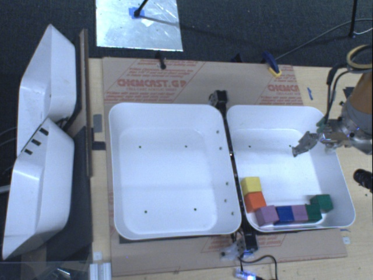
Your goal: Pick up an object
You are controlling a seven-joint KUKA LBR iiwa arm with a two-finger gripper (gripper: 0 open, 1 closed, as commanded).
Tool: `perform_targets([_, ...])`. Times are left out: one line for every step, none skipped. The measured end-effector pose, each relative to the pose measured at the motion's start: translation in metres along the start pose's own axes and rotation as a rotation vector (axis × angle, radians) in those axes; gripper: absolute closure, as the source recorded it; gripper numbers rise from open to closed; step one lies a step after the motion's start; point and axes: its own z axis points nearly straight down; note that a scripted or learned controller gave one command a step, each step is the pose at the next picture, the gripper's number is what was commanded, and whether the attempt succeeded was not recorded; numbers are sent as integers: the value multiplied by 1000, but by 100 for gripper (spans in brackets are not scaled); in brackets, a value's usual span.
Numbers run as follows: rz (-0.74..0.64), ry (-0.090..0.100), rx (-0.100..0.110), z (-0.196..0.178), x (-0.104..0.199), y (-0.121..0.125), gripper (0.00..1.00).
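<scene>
Scene: two shallow white bins side by side on the tabletop; the left bin carries no blocks, the right bin holds them all.
Blocks: a row packed along the near wall of the right bin, namely yellow block, orange block, purple block, blue block, a second purple block, green block.
Arrangement: neighbours touch; yellow and orange stack toward the bin's near-left corner, green sits at the row's right end.
Pincer: over the right bin's far-right part, well apart from the blocks, pinching nothing; whether its fingers are spread or pressed together cannot be told.
Handling (judged): small rigid cubes, likely light, flat-faced, not fragile.
Hold (judged): the yellow block, on its two free opposite faces; the row blocks leave little finger room.
</scene>
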Motion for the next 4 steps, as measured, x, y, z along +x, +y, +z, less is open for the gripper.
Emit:
perform_targets([-2,-1,-1,6,-10,71,0])
perform_targets([-40,-1,-3,-24,-21,95,0])
perform_targets([0,1,6,51,-28,123,0])
perform_targets([-2,-1,-2,35,-28,125,100])
